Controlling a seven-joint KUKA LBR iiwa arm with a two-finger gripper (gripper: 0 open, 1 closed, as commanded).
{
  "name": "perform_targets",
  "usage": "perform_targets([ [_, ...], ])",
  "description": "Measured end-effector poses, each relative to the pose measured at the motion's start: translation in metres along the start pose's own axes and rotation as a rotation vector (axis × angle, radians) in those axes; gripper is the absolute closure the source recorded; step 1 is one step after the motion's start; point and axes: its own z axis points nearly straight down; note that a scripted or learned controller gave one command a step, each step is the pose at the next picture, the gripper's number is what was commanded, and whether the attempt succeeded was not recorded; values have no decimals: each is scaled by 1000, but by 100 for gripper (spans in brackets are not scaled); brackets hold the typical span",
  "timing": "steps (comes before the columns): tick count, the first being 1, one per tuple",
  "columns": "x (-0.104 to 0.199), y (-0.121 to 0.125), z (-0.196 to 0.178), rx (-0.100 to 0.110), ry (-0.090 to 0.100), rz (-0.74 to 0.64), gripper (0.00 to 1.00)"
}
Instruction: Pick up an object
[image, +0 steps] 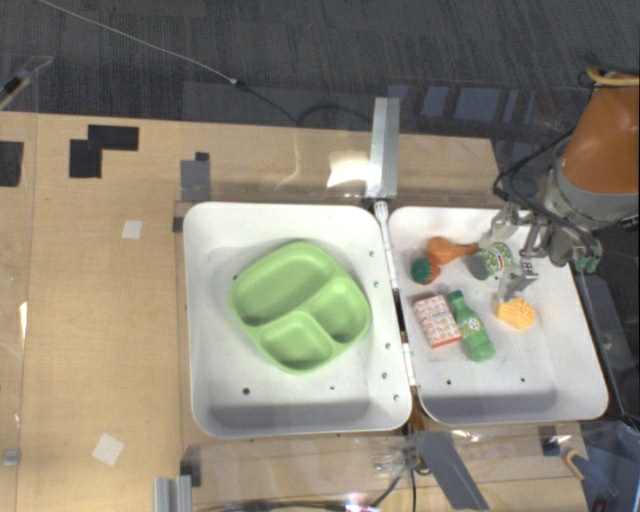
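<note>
My gripper (510, 266) hangs over the upper right part of the right bin (560, 390), open, with nothing between its fingers. Just below it lies a yellow-orange chunk (516, 315). To its left is an orange carrot-like piece (449, 249), whose tip comes close to the left finger (492, 258). Further left sits a small green and red ball (424, 270). A pink patterned box (435, 321) and a green bottle (472, 326) lie side by side in the bin's middle.
The left bin (215, 400) holds a green divided plate (300, 305). A metal divider post (384, 140) stands behind the seam between the bins. Dark cables run near the arm at the upper right.
</note>
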Motion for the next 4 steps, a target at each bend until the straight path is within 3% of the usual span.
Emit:
perform_targets([
  [1, 10, 43, 102, 0, -14, 311, 0],
  [2, 4, 46, 87, -2, -33, 305, 100],
  [3, -20, 175, 10, -9, -6, 412, 100],
  [4, 30, 243, -10, -4, 4, 808, 100],
])
